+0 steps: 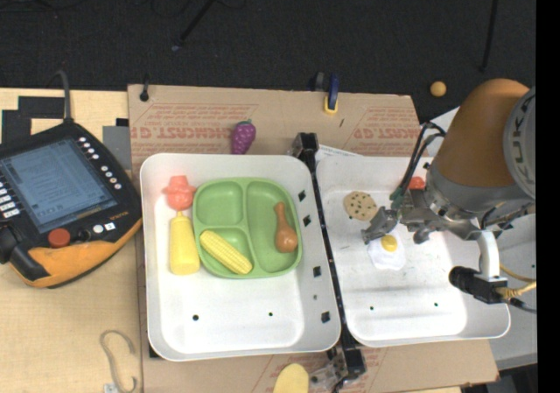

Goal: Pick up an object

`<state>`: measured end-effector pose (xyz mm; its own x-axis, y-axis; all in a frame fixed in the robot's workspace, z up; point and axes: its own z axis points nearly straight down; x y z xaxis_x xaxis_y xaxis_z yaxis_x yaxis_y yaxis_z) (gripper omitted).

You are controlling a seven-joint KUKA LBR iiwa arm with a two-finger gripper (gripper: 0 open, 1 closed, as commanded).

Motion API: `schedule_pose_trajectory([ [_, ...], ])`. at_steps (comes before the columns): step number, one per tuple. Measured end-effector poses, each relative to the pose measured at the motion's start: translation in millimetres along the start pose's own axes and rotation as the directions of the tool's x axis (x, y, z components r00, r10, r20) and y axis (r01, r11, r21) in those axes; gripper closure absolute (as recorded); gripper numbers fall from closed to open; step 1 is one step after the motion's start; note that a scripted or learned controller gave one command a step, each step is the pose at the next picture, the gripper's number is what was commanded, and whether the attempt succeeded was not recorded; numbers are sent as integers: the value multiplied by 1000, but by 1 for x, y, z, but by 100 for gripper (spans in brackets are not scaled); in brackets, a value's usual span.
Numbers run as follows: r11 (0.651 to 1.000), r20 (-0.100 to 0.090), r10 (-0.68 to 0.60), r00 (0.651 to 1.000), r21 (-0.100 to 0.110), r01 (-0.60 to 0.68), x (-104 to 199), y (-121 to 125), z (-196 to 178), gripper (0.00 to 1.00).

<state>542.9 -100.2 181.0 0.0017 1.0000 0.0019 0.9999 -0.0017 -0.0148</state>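
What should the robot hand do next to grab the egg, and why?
Probably drop straight down a little. The gripper hangs just above the fried egg in the right bin, with nothing visibly held yet.

A green tray (248, 225) with yellow corn (226, 252) and a brown drumstick (284, 227) is seen in a white bin (227, 330); a tan, dark-speckled cookie (359, 205) and a white-and-yellow egg (387, 250) are seen alongside.
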Motion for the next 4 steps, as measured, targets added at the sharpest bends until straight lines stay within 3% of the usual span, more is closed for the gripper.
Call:
schedule_pose_trajectory([
  [1, 1000, 1, -2, 1000, -13, 2, 0, 3, -7, 0],
  [3, 1000, 1, -3, 1000, -9, 3, 1, 7, 91, 0],
  [4, 1000, 1, 5, 1000, -12, -5, -1, 7, 78, 100],
])
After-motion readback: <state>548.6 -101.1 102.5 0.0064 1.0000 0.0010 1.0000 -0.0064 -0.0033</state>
